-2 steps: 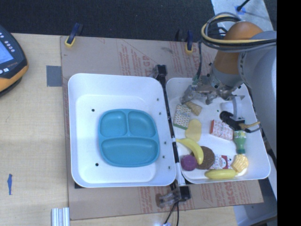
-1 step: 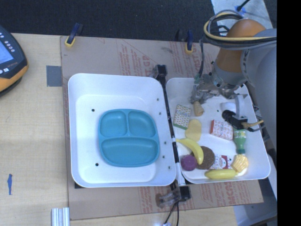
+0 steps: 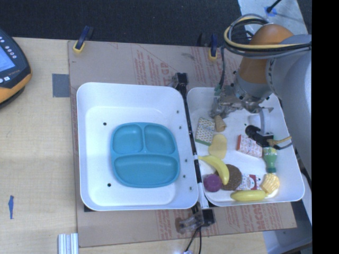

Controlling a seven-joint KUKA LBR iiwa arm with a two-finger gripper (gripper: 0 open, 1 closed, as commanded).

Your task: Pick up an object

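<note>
Two shallow white plastic bins sit side by side on a brown cardboard-covered bench [image 3: 132, 67], with the left bin [image 3: 90, 105] serving as the landmark for everything else. Inside the left bin, near its middle, lies a light blue plastic plate with three compartments [image 3: 144, 155]. Directly right of the left bin, touching along a shared edge, is the right bin [image 3: 288, 187], crowded with toy food. Above and to the right of the left bin, the grey robot arm with an orange band [image 3: 267, 52] reaches down over the far end of the right bin, its two-finger gripper [image 3: 225, 107] low over the bin floor; whether the fingers are open or closed cannot be told from this angle, and nothing is visibly held. Just below the gripper lie a small tan lump [image 3: 220, 124] and a speckled green and white card [image 3: 205, 130]. Farther down, right of the left bin's near corner, a yellow toy banana [image 3: 216, 165] rests against a dark brown round cookie [image 3: 233, 176] and a purple ball [image 3: 213, 182]. A second yellow banana [image 3: 249, 196] lies along the near wall, beside a yellow corn cob [image 3: 271, 184]. A red and white packet [image 3: 249, 146] sits toward the bin's right side, next to a small green bottle [image 3: 270, 159].
</note>
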